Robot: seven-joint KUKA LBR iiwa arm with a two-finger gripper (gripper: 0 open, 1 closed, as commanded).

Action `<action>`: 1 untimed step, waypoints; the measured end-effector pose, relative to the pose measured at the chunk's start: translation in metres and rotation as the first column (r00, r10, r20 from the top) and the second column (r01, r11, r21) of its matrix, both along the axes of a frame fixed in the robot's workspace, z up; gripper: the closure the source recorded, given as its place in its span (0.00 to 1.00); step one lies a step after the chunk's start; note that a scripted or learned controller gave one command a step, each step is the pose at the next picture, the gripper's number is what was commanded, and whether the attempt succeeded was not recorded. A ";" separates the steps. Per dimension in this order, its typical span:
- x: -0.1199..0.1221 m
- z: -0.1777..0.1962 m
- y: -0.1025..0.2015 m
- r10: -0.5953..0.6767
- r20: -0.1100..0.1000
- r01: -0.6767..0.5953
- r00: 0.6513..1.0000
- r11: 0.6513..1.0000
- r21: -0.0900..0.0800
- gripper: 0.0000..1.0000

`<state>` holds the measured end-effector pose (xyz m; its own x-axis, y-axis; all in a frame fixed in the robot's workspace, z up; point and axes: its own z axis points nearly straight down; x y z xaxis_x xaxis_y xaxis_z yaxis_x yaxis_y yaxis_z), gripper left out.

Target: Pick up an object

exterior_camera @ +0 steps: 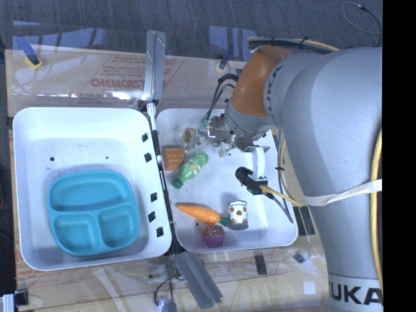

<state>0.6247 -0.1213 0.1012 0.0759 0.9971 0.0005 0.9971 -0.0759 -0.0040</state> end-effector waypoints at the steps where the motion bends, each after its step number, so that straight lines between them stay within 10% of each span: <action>1: 0.000 0.010 0.001 0.005 -0.002 -0.005 1.000 1.000 0.001 1.00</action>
<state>0.6251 -0.1204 0.1113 0.0709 0.9975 0.0012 0.9975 -0.0709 -0.0062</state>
